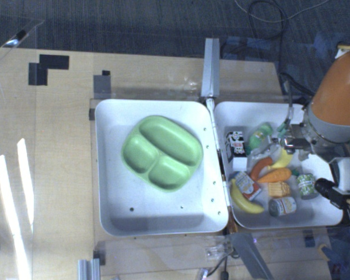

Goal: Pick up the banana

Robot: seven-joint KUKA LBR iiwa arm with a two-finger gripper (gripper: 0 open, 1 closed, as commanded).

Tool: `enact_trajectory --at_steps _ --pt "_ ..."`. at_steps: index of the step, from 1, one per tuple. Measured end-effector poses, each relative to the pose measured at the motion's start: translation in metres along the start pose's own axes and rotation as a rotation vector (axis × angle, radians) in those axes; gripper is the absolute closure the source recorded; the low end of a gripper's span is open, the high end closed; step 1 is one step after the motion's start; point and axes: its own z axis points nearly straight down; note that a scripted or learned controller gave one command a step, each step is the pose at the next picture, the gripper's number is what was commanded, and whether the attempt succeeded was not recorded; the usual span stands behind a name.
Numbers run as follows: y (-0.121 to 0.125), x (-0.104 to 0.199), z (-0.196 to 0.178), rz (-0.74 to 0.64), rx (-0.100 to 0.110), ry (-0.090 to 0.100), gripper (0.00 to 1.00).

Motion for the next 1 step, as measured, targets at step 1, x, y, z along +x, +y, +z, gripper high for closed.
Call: enact_trajectory --at_steps 1 --pt "0.0087 -0.0843 0.0187 -0.059 -0.001 -0.002 0.0"
